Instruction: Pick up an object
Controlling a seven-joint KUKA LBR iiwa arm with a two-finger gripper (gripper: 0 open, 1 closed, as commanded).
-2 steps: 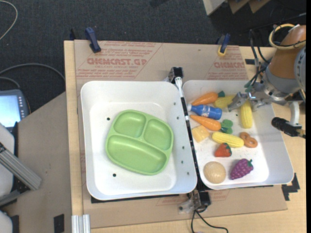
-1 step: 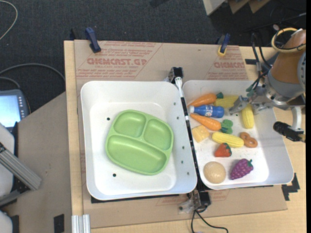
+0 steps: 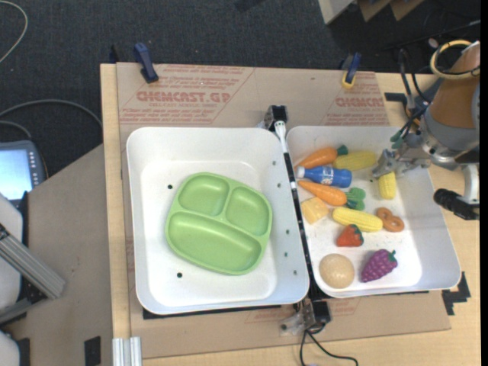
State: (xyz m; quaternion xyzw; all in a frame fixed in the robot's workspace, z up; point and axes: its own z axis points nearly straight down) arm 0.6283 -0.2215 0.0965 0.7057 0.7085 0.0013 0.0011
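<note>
Two bins on desk; pincer over right bin, beside corn cob. Finger state: we cannot tell. We advise centring over cob, descending straight.

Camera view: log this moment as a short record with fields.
left bin: holds a green divided plate
right bin: toy food, including two carrots, blue bottle, purple grapes, strawberry, corn
arm: reaches in from the right
tool: low over the right bin's upper part, beside the corn
</note>
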